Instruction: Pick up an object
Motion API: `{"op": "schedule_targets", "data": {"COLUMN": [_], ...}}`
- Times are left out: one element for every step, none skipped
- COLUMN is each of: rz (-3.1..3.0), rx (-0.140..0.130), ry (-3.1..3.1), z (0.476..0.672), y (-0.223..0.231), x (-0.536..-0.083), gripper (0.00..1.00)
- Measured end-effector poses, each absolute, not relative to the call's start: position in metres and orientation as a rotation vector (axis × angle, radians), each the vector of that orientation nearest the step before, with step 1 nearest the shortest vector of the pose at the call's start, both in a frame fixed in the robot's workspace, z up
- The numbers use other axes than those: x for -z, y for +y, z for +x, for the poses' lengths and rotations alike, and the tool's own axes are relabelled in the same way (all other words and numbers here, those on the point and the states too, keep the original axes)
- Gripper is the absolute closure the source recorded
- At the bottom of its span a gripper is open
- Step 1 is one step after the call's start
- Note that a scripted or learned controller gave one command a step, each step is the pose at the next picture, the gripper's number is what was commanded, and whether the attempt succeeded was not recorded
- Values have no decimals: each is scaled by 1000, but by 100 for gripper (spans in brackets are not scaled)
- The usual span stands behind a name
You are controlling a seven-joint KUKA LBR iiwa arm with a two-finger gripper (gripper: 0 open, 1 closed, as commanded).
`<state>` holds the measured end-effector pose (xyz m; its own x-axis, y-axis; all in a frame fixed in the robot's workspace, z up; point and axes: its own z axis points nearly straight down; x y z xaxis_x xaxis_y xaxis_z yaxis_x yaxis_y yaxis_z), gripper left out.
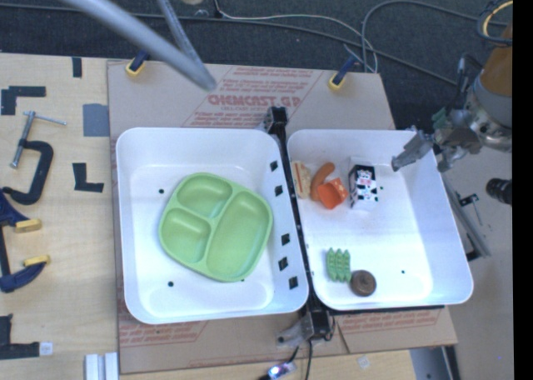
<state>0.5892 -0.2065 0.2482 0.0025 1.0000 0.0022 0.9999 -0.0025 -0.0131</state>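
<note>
1. Candidate objects lie loose in the right white plastic bin (433, 278): small black-and-white cow figure (364, 186), orange toy pieces (326, 188), ridged green block (337, 264), brown disc (362, 283).
2. Grey two-finger gripper (425, 155) hovers over that bin's right rim, apparently spread and holding nothing.
3. Left bin (133, 228) holds a smooth green compartment tray (216, 226).

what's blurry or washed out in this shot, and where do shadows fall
Camera view: a grey bar sweeping across the top left is smeared out of focus; the white bins' rims look bright, nearly washed out; the gripper is slightly soft; the green plate casts a faint shadow on the left bin floor.
</note>
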Motion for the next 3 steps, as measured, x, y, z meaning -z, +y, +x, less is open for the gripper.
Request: {"op": "schedule_targets", "data": {"rz": [-2220, -2217, -2216], "rx": [-2, -6, -7], "ry": [-2222, -2220, -2221], "z": [592, 592, 597], "y": [-206, -203, -199], "x": [-255, -211, -165], "gripper": [0, 0, 0]}}
